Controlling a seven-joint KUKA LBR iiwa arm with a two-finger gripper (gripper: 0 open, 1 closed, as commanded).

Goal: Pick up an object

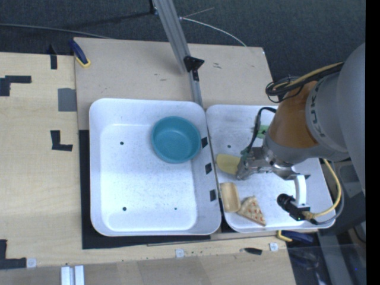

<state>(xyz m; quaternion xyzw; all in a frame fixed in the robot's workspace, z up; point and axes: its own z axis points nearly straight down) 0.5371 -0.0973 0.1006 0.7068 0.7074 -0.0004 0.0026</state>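
Wooden bench top, marked with strips of dark tape, carries two shallow white bins side by side on a dark mat. Left bin holds one blue bowl, upright, toward its far right corner. Right bin holds three small food-like items against its left wall: a pale yellow piece, a tan bread-like piece nearer to the viewer, and a wedge resembling a pizza slice just beside the bread. Grey arm with orange band reaches in from the right, and its gripper is low inside the right bin, touching or just beside the right edge of the yellow piece. Whether the pincer is apart or together cannot be told from this angle; no item is seen between its tips. Assessment: the approach appears made, with the yellow piece the likely target. Nothing is lifted; all items rest on bin floors. Grasp and lift remain outstanding.
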